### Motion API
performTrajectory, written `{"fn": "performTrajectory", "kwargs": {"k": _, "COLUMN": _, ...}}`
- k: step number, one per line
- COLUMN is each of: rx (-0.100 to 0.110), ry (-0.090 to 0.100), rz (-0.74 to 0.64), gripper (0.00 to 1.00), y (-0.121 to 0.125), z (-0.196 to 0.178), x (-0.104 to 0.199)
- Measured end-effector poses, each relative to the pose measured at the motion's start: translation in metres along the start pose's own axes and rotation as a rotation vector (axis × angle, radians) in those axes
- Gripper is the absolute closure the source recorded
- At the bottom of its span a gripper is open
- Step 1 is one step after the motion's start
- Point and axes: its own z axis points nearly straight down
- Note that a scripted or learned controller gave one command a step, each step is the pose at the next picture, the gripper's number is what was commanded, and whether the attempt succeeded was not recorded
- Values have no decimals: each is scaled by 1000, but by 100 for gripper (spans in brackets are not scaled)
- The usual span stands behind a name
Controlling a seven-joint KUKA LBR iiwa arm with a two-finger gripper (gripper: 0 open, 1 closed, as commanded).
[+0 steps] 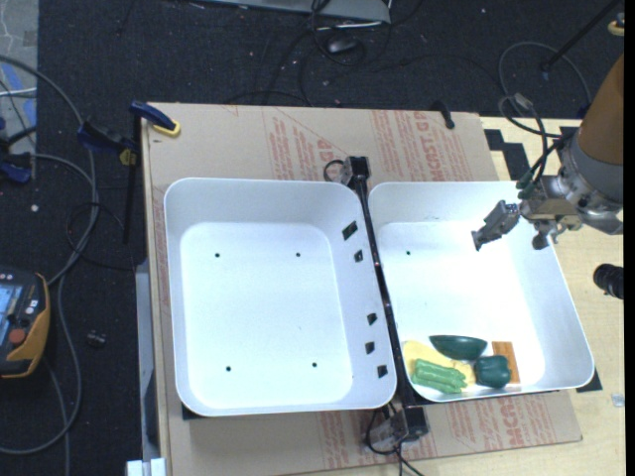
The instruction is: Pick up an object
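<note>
arm high over the right bin, objects bunched in the near corner

the two white bins sit side by side on a cardboard sheet [298, 137] laid over the bench. the left bin [189, 266] has only bare floor with four small dark dots. the right bin [566, 305] holds everything worth picking, all crowded into its near end: a dark green bowl-shaped piece [458, 345], a light green ridged piece [438, 376] just in front of it, a darker green lump [492, 370] to the right of that, a yellow patch [421, 353] under or beside the bowl shape, and an orange-brown block [505, 350] touching the green lump on its far side. they lie close together, some touching, so none stands clear of the others.

the gripper [511, 228] hangs over the far right part of the right bin, well apart from the cluster. one dark finger [493, 224] points left; the other is hard to make out, so i cannot tell whether the claw is apart or together. nothing is seen between the fingers.

a black divider strip [372, 286] with small clips runs between the bins. cables [60, 196] trail across the dark floor on the left, a yellow-and-black device [22, 323] sits at the left edge, and a blue clamp [154, 119] grips the far left corner of the cardboard.
</note>
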Motion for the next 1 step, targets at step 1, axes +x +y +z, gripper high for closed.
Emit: {"fn": "performTrajectory", "kwargs": {"k": 1, "rx": 14, "ry": 3, "rz": 2, "gripper": 0, "y": -14, "z": 172, "x": -20}}
